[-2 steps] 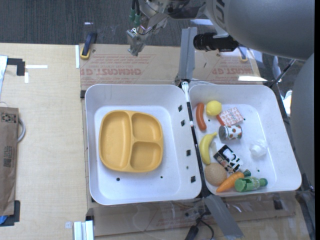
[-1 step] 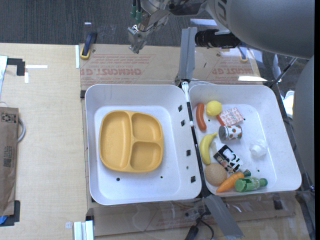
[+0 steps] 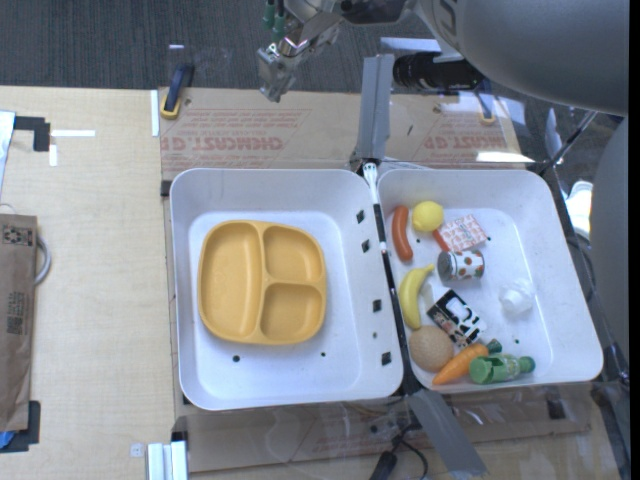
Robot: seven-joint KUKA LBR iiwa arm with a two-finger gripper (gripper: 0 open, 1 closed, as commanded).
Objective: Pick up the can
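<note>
Right bin centre: can [image 3: 461,264] among crowded items | tool [image 3: 274,76] beyond bins' far edge, grip unclear

Dark grey carpet floor [image 3: 100,8] up top, pale wooden bench [image 3: 90,218] spreading left, brown cardboard sheet [image 3: 300,128] lying behind the bins, brown paper bag [image 3: 18,318] at the left edge

Bulky grey arm [image 3: 540,28], small metallic hand [image 3: 274,73], green wiring

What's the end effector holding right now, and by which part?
Nothing. The end effector hangs above the bench, past the bins; the can lies in the right bin, untouched.
</note>
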